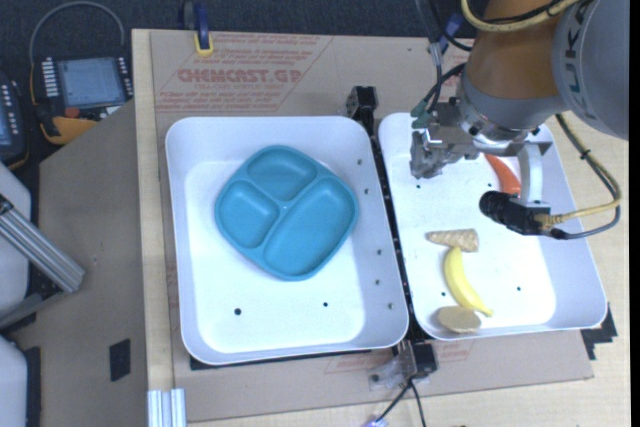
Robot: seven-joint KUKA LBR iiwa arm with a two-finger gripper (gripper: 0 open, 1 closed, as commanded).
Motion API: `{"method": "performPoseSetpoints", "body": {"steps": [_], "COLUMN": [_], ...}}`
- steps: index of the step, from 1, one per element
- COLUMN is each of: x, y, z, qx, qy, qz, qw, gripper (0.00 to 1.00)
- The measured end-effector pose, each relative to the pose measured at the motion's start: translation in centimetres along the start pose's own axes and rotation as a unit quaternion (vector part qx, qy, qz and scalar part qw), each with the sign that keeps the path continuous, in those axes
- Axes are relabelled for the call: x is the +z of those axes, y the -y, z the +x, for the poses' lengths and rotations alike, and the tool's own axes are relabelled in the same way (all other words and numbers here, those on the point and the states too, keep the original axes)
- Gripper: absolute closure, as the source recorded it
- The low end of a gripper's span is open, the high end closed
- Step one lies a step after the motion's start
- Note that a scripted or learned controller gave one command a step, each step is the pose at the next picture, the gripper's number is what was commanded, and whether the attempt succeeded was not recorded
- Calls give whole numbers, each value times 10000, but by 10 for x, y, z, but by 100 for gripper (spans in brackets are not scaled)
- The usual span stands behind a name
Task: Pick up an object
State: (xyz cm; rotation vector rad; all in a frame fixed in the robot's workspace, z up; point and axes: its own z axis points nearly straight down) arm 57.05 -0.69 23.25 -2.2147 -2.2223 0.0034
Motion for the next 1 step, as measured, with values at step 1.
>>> {"method": "performPoseSetpoints", "body": {"steps": [1], "x": [-1], "y": [9], "z": [46], "qx": [1], "qy": [-1], "qz": [-4], "qw": [10000], "gripper": [100]}}
